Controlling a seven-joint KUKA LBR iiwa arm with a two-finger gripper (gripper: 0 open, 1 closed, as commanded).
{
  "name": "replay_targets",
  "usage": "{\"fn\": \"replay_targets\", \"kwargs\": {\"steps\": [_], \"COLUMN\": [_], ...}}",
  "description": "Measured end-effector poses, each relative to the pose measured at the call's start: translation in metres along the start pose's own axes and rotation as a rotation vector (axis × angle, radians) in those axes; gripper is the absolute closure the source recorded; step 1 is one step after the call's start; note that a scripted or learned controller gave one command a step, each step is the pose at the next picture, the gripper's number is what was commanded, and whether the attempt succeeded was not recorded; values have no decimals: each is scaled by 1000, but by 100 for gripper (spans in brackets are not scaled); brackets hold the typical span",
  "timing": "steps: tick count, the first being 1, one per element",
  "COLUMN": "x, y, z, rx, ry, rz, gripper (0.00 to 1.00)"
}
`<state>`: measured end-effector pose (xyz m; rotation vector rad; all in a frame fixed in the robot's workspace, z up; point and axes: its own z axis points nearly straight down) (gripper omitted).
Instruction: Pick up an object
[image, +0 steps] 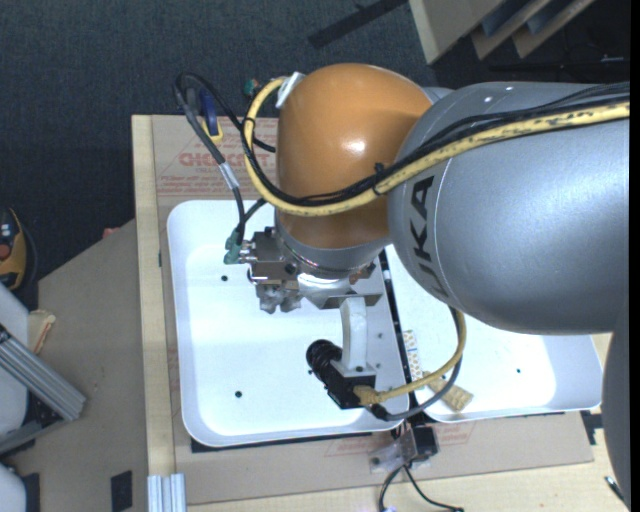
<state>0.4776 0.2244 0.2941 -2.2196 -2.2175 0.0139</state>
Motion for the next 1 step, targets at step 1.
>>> {"fn": "replay_targets", "kwargs": {"steps": [1], "x": [0], "y": [2], "z": [-74], "rx": [-17], "ry": [7], "rz": [-2], "gripper": [100]}}
